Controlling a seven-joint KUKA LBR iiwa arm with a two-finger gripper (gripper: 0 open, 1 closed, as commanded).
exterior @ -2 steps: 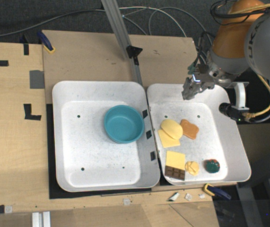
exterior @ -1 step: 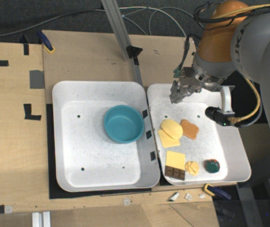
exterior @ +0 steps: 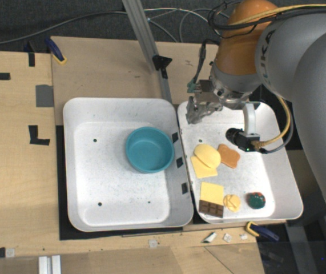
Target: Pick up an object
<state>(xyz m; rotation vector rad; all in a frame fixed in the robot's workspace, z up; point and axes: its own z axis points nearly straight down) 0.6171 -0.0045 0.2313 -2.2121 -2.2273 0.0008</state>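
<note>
Your arm comes in from the right, orange band above the wrist, wrist bent down over the far left corner of the right bin (exterior: 277, 210). The gripper (exterior: 196, 114) hangs just above the bin floor near that corner. Its fingers look close together with nothing between them, though the slant makes the gap hard to judge: you cannot tell.

Objects sit well apart from the gripper, toward the bin's middle and near edge:
- yellow rounded piece (exterior: 206, 154) on a flat yellow slice (exterior: 202, 167)
- orange-brown piece (exterior: 229, 155) touching it on the right
- yellow block with a brown end (exterior: 212, 198)
- small yellow lump (exterior: 232, 202) just beside it
- dark green-and-red item (exterior: 256, 200) further right

Left bin (exterior: 88, 124): a blue bowl (exterior: 149, 149), upright, right of centre.
</note>
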